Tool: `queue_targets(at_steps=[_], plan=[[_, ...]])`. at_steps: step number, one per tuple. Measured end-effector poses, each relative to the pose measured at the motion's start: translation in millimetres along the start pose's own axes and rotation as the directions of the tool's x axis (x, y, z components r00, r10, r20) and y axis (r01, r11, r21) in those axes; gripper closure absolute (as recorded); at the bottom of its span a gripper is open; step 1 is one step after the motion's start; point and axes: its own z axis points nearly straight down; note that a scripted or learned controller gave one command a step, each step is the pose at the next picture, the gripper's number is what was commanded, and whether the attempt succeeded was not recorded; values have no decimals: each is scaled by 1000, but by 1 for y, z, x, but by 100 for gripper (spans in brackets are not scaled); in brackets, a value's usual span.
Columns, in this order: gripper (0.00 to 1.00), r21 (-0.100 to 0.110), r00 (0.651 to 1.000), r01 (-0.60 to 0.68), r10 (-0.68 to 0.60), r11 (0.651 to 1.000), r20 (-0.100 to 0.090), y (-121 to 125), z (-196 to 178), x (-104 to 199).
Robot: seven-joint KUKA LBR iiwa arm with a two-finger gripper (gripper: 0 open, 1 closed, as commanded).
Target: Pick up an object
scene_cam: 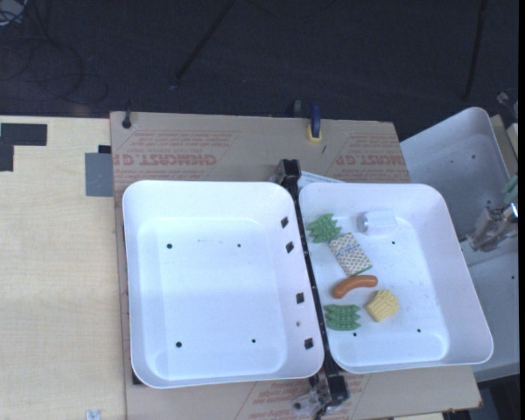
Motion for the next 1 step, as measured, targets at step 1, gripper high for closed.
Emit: queue_targets(at_steps=[1], plan=[[100,-17,1000,-7,7,1000,9,0,-38,-56]])
